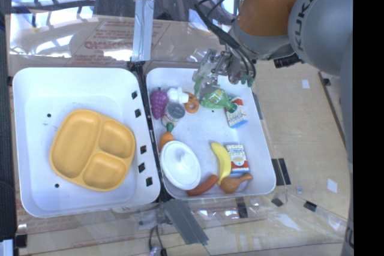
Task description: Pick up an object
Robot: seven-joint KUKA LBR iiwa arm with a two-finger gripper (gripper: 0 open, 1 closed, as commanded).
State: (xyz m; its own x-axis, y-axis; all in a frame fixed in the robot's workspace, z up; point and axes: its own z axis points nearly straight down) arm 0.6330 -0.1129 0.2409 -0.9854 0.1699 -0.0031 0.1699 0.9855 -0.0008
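Upper middle of the right bin [264, 153], the claw [211, 78] hangs over a green toy [217, 99] (grip state unreadable). Likely light, stiff, slick plastic; take its narrow middle.

Gripper [207, 82] over right bin [259, 129], perhaps touching green toy [217, 99].
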